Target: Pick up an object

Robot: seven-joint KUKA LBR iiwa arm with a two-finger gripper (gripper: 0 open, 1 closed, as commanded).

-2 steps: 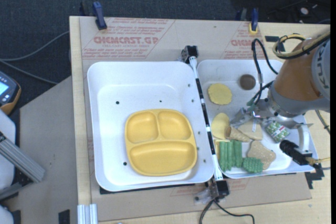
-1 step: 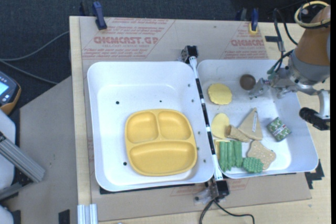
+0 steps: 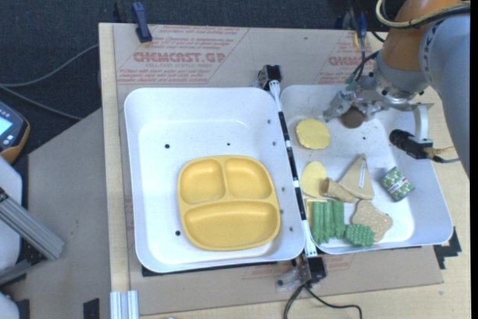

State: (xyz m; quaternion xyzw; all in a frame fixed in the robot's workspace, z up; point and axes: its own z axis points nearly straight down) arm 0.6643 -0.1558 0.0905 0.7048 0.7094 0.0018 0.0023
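My gripper (image 3: pixel 348 108) hangs low over the far end of the right bin (image 3: pixel 429 224), just inside its back wall. A small brown round item (image 3: pixel 352 119) lies directly under it; whether it is gripped is unclear. Close by, to the lower left, lies a flat yellow disc (image 3: pixel 312 134). Nearer the front are a pale yellow oval piece (image 3: pixel 314 177), a sandwich wedge (image 3: pixel 357 180), green bean pods (image 3: pixel 327 220), a toast slice (image 3: pixel 373 218), a small green bumpy piece (image 3: pixel 360 236) and a green-and-white packet (image 3: pixel 396 184).
The left bin (image 3: pixel 149 123) holds a yellow divided plate (image 3: pixel 228 202). A black part (image 3: pixel 409 141) sticks out near the right bin's right side below the arm. The arm's orange band (image 3: pixel 414 19) looms over the back right corner. A blue clamp (image 3: pixel 140 22) sits at the board's far left.
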